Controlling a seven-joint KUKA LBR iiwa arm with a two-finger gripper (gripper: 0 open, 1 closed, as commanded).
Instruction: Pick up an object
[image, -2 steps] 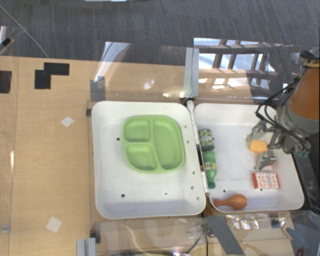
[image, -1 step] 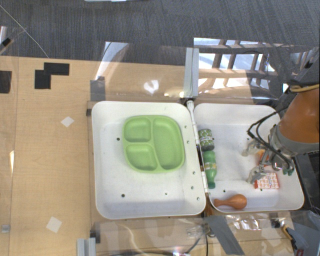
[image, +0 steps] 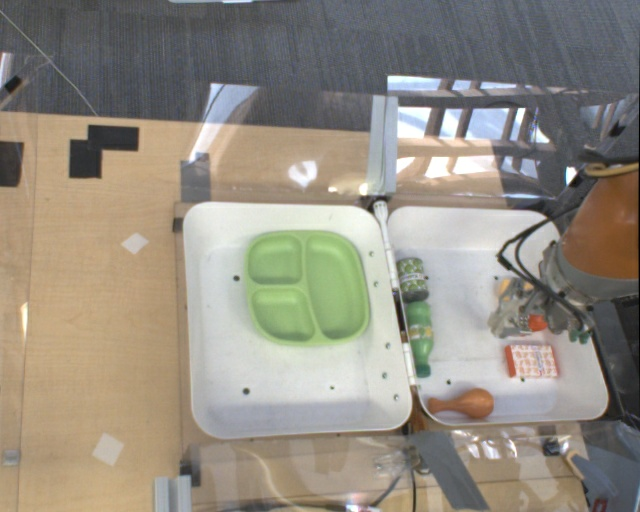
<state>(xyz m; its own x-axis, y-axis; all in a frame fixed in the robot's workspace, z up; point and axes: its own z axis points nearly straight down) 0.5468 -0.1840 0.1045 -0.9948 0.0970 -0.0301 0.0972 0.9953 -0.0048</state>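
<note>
Gripper (image: 520, 318) low in the right bin (image: 470, 245), finger state impossible to tell. Red box (image: 531, 361) just beside, below; green bottle (image: 417, 335) well apart, left. Could clip the box's edge and push it away.

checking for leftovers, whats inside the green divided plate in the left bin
All three compartments of the green plate look bare; nothing covers them. It sits alone in the left bin.

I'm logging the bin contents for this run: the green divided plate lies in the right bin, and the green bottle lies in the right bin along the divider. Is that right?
Not quite. The green divided plate lies in the left bin, not the right one, as the camera view shows. The rest holds: the green bottle lies in the right bin along the divider.
</note>
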